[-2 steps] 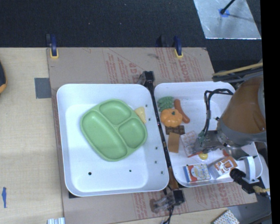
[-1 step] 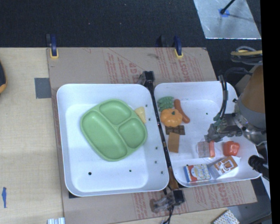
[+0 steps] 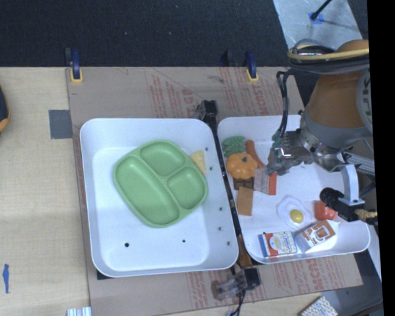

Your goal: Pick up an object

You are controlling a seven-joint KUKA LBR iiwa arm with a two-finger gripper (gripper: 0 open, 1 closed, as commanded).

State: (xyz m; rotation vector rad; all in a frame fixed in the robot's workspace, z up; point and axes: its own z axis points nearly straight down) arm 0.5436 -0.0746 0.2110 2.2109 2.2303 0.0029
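arm (image 3: 333, 107) leans in from the right over the right bin (image 3: 334, 247); its gripper (image 3: 281, 157) hangs low near that bin's left half, and i cannot tell how it stands. just beside it lie a pumpkin (image 3: 242, 165), a carrot (image 3: 251, 149) and a green leaf (image 3: 234, 144) by the bin's left edge toward the far corner. a brown block (image 3: 245, 200) sits below the pumpkin, a red bar (image 3: 273, 183) beside it. fried egg (image 3: 292, 212) rests mid-bin, two cartons (image 3: 298, 240) along the near edge. in the left bin (image 3: 116, 251) a green plate (image 3: 160, 182) lies centre, with a yellow wedge (image 3: 198, 160) touching its right side.
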